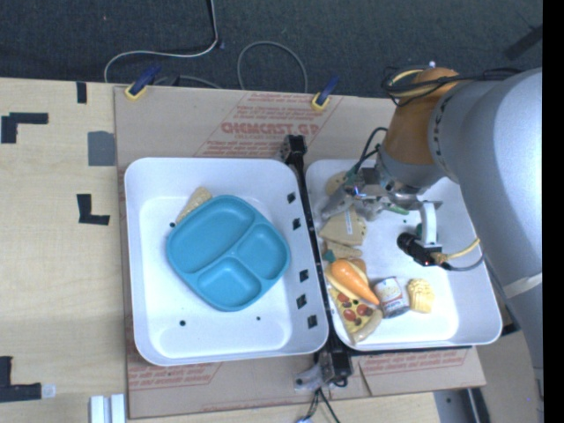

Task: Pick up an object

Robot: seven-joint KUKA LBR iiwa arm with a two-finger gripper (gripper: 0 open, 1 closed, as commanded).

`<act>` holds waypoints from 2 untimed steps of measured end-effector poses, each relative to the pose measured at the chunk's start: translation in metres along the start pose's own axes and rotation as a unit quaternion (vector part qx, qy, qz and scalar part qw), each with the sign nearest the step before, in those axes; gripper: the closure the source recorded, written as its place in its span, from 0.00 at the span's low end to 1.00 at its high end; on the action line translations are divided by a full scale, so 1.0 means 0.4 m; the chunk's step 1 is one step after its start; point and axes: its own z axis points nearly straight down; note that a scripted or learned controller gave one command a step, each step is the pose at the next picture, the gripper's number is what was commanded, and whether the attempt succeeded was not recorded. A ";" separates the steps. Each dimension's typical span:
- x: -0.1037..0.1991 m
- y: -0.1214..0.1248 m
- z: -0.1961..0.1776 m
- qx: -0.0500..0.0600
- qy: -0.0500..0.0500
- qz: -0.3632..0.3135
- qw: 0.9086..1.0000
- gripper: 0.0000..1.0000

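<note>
My gripper (351,198) reaches down into the upper left part of the right bin (458,324), below the orange wrist band (414,135). It hangs just above a tan flat piece (344,230) and beside another pale piece (338,182) at the bin's top left corner. Further forward lie an orange carrot (350,278), a pizza slice (358,313), a small can (390,296) and a yellow corn piece (421,295). No object shows in the gripper's grasp.
The left bin (150,324) holds a blue divided plate (229,251) with a tan wedge (196,203) tucked under its upper left edge. A black divider (304,236) runs between the bins. The grey arm (507,174) covers the right bin's right side.
</note>
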 end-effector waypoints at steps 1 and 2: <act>0.018 0.086 0.004 0.004 0.000 -0.002 1.000 0.00; 0.021 0.034 0.001 0.000 0.000 0.000 1.000 0.00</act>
